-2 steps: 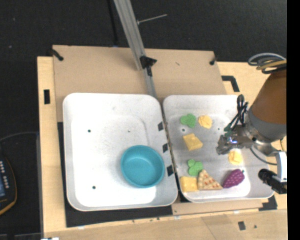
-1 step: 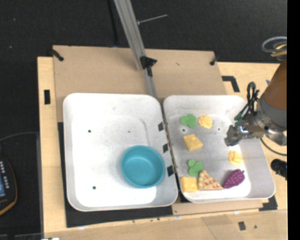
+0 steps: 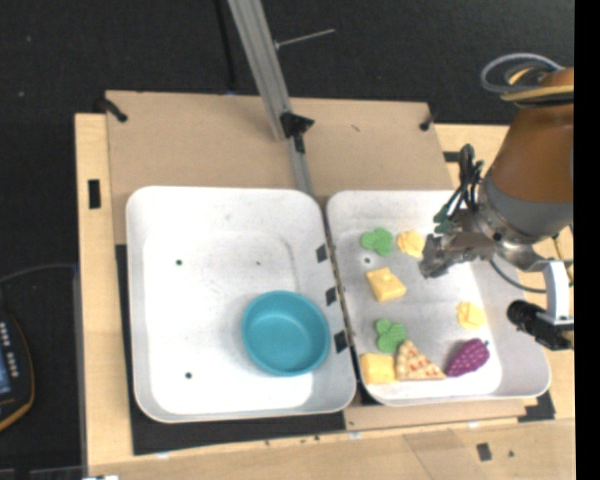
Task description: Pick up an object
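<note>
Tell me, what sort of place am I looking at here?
Probably a robotics lab bench set up for grasping trials. A robot arm reaches over two white bins on a board; the right bin holds toy food such as purple grapes and a pizza slice, and the left a blue bowl.

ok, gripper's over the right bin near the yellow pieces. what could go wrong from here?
1. The gripper hangs between the small yellow toy piece and the yellow cheese wedge; a descent could land between them and grab nothing.
2. The green broccoli toy sits close beside the small yellow piece, so a grasp might nudge or catch both.
3. The pizza slice toy, yellow block and green toy are clustered by the white bin's rim.
</note>
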